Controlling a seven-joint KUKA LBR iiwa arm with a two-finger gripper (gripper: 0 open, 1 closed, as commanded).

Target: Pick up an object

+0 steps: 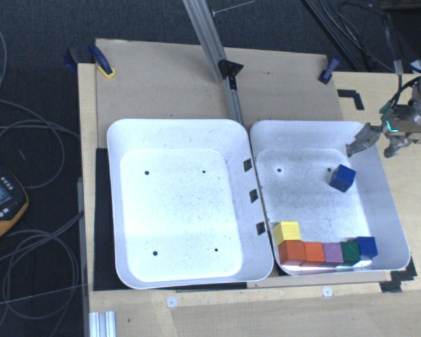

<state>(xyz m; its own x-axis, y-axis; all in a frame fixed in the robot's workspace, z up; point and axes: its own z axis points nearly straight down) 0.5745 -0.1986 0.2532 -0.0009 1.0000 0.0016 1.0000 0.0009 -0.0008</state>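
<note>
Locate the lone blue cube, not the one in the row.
The lone blue cube sits in the right white bin, upper right area, apart from the near-edge block row, just below-left of the gripper.

Dark carpet (pixel 35 20) (cables (pixel 28 139) strewn) around wooden bench (pixel 161 83).

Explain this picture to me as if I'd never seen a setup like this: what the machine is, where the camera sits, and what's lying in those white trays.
The camera is fixed above a bench and looks down at a slant. Two shallow white bins sit side by side: the left bin and the right bin. The machine is a robot arm reaching in from the right; its two-finger gripper hangs over the right bin's upper right corner, with nothing visibly between its fingers. In the right bin, a blue cube lies alone near the gripper. Along the front wall sits a row of cubes: yellow, orange, red, purple, green and blue. Its job is to pick one up.
</note>
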